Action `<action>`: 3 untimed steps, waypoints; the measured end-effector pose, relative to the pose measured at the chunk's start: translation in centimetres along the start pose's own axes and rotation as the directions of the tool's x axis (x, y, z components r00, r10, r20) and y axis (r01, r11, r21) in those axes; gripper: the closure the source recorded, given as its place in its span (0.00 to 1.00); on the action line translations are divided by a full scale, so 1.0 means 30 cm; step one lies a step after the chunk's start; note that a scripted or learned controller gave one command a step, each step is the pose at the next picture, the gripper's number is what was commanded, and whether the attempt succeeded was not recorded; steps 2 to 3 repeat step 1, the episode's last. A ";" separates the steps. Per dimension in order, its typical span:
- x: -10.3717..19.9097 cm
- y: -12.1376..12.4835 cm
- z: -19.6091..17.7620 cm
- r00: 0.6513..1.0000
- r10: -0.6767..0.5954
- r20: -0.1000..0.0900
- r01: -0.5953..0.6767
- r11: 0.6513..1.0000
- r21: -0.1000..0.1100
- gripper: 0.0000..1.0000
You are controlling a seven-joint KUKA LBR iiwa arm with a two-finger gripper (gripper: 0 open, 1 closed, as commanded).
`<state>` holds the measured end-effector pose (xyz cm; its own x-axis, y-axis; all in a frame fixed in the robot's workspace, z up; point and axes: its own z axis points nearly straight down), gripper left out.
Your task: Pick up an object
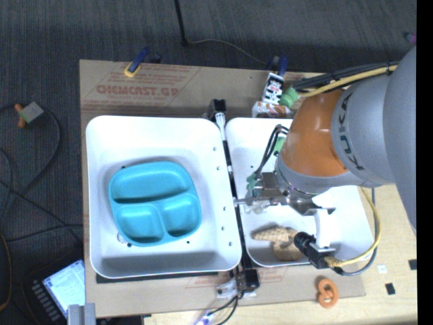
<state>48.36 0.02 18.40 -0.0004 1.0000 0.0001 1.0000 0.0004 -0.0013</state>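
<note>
A tan, knobbly object point(274, 235) lies near the front of the right bin point(352, 239), with a darker brownish piece point(289, 252) beside it. The arm comes in from the right, its orange band over the middle of that bin. The gripper point(265, 196) hangs just above and behind the tan object, near the bin's left wall. The wrist hides its fingers, and nothing shows between them. A blue divided tray point(155, 202) lies in the left bin point(108, 134).
An orange ring point(327, 291) lies on the bench in front of the right bin. Small packets and a green item point(274, 93) sit behind that bin. Blue clamps point(137, 61) hold the board's back edge. Cables trail over the right bin's front right corner.
</note>
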 end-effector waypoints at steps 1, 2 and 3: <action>-0.008 0.000 0.000 1.000 -0.001 0.000 0.001 1.000 0.000 1.00; -0.008 0.000 0.000 1.000 -0.001 0.000 0.001 1.000 0.000 1.00; -0.008 0.000 0.000 1.000 -0.001 0.000 0.001 1.000 0.000 1.00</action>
